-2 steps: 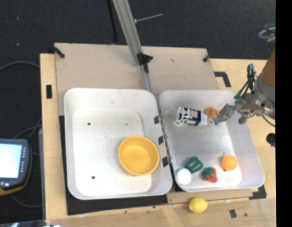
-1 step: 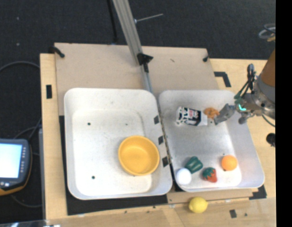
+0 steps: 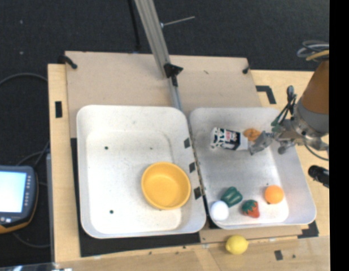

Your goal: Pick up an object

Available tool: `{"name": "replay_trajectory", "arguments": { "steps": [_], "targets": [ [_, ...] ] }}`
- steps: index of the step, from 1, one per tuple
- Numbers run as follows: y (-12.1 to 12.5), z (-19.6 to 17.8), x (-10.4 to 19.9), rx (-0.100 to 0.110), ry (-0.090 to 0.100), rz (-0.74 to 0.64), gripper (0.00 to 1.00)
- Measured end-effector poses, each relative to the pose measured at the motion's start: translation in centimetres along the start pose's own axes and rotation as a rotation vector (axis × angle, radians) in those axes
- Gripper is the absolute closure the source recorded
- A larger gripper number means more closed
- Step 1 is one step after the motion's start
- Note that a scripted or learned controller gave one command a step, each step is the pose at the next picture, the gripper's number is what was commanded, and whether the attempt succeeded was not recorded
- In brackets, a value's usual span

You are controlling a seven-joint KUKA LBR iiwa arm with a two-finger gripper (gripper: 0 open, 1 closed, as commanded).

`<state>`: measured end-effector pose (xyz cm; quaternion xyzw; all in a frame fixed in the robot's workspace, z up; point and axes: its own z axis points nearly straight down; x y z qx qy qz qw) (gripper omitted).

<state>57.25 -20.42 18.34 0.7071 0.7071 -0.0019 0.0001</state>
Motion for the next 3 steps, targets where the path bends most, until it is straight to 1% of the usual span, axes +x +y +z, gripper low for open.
{"name": "replay_trajectory", "arguments": {
  "steps": [1,2,3],
  "targets": [
    [0.4,6.0,0.5,0.002,0.001,0.0,0.0],
    [0.4,8.4,0.3,-0.001,0.0,0.002,0.0],
    [0.6,7.1,0.2,-0.007,0.0,0.004,1.0]
  ]
}}
